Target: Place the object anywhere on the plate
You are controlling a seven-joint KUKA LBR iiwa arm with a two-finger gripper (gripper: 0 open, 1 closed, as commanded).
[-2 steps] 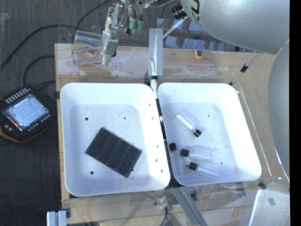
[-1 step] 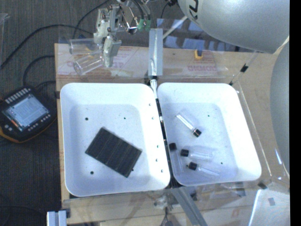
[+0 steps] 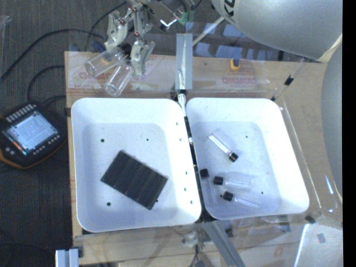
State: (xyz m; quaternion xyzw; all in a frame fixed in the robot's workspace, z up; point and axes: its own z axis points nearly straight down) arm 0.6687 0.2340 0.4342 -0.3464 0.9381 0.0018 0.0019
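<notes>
Nearest the camera, left bin: a dark ribbed rectangular plate lies flat on the floor, turned at a slant, nothing on it. Right bin, near part: clear vials with black caps. One vial lies closest to the front wall, a second just behind it, and a lone black cap sits near the wall shared with the left bin. Farther back, a third vial lies at a diagonal, cap toward the front, apart from the other two. All vials rest in the right bin, well apart from the plate. Beyond the bins, on the counter, a metal post stands at the seam between the bins, with a jig holding clear tubes to its left. Farthest, the grey arm bulks at upper right. Claw: cannot tell its opening or what it touches.
</notes>
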